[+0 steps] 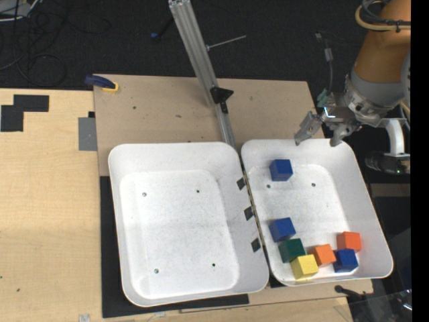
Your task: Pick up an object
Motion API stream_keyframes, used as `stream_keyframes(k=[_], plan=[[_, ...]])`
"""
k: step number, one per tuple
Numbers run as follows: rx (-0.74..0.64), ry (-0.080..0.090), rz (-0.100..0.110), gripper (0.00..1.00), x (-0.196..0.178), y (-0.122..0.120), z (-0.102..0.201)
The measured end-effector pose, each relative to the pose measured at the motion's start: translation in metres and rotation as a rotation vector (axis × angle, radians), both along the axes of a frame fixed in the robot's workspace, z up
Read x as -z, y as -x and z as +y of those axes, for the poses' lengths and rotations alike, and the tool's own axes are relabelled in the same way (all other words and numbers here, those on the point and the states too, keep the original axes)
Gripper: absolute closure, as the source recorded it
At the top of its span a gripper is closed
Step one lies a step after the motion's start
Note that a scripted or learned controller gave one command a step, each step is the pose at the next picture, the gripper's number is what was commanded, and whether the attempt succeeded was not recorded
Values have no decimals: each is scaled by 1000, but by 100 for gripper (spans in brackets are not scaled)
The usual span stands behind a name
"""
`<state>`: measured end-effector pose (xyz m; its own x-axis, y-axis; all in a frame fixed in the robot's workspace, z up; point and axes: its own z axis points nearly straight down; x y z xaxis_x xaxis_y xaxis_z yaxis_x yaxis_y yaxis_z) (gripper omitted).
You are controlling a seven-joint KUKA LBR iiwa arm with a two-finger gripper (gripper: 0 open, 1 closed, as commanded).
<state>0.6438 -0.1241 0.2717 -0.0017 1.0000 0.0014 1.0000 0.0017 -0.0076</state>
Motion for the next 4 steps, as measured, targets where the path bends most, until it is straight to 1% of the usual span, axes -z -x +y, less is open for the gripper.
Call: stream_keyframes(k=[1,2,3,4], plan=[[-2,1,-4,0,-3,-1,0],[-3,1,0,0,42,-4,4],[1,1,0,0,87,-3,1],[0,0,2,0,151,-5,5]])
